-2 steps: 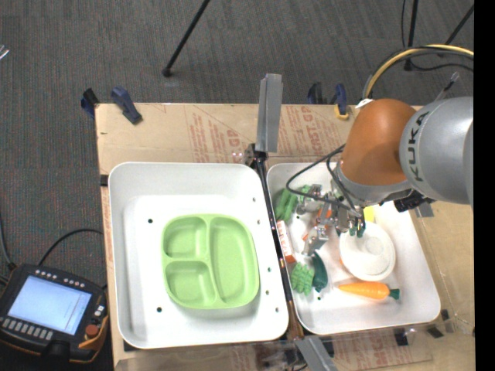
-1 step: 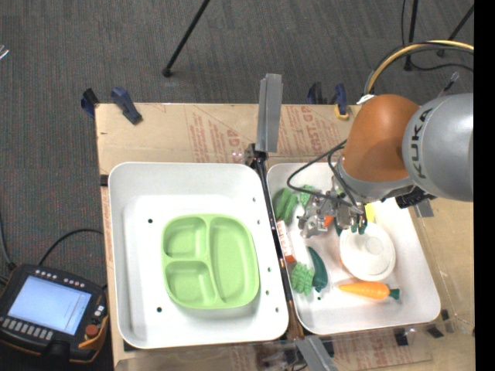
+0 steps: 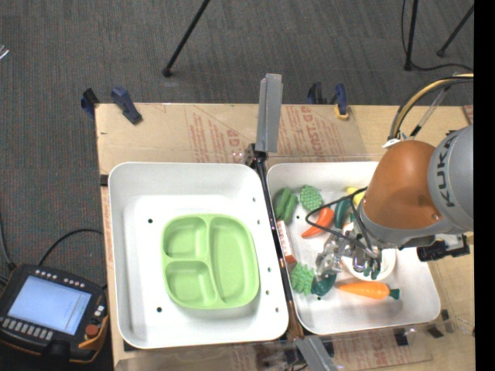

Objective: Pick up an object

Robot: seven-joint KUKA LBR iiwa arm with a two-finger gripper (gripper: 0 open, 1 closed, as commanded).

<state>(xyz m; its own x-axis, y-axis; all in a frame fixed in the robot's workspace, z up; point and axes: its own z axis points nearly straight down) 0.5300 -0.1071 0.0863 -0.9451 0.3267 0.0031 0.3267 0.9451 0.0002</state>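
- Teach pendant (image 3: pixel 52 309): dark housing with a pale screen, on the floor far left of the pincer, nearest the camera.
- Carrot (image 3: pixel 363 290): smooth orange cone with a green stub, lying flat just below-right of the pincer.
- Knobbly green toy (image 3: pixel 302 277): rough, rounded, just left of the pincer tips; a darker green piece (image 3: pixel 323 286) lies against it.
- Pincer (image 3: pixel 334 260): metallic fingers low in the right bin (image 3: pixel 421 304); whether they are clenched or released cannot be told.
- Green tray (image 3: pixel 210 262): matte plastic, three compartments, rounded corners, well left in the left bin (image 3: pixel 128 207).
- Red-orange pepper (image 3: pixel 319 222): glossy, curved, just above the pincer.
- Green pods (image 3: pixel 283 203) and a textured green ball (image 3: pixel 311 197): farther up-left.
- Arm (image 3: pixel 402 195): smooth orange band, grey shell, over the bin's right half.
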